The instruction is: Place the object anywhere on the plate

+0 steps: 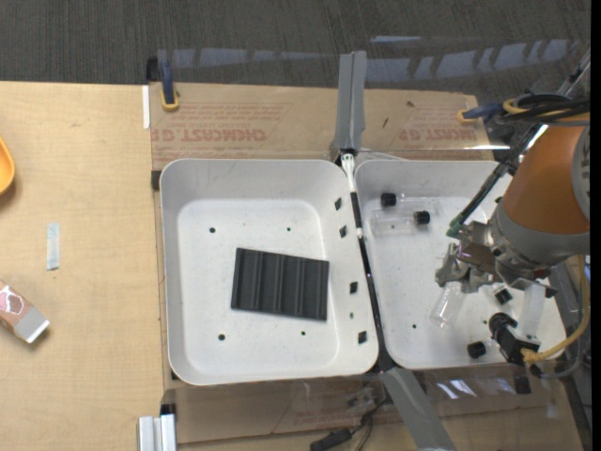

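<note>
Dark ridged plate (281,284) in left bin (178,280); perhaps a clear object (443,305) in the right.

One fixed camera looks down at a slant on the bench (84,158), taking in both bins (178,280).

The desk (75,346) carries two white bins, the right bin (413,341) under the tool (449,294), the left bin (178,280) beyond it; brown cardboard (235,125) lies beneath them.

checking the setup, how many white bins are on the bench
2: the left bin holds a dark plate; the right bin sits beside it, under the arm.
</note>
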`<state>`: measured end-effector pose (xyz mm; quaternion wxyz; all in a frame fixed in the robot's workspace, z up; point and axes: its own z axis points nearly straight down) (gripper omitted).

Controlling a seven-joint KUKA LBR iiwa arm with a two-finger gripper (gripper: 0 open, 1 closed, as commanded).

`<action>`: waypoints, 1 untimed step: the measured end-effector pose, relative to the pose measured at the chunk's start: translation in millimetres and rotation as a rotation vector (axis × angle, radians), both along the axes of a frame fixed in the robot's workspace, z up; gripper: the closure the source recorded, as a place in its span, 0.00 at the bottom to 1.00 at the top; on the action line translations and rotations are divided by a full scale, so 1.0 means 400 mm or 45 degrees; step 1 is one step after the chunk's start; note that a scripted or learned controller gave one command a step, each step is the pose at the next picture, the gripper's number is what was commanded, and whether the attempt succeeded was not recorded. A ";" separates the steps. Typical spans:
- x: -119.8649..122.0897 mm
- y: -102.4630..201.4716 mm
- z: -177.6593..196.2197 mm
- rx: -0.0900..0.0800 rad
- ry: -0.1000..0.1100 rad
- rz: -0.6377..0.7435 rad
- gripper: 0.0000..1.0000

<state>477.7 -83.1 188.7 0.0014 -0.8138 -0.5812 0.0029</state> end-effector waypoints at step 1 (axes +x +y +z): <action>0.050 0.170 0.142 -0.002 0.000 0.063 1.00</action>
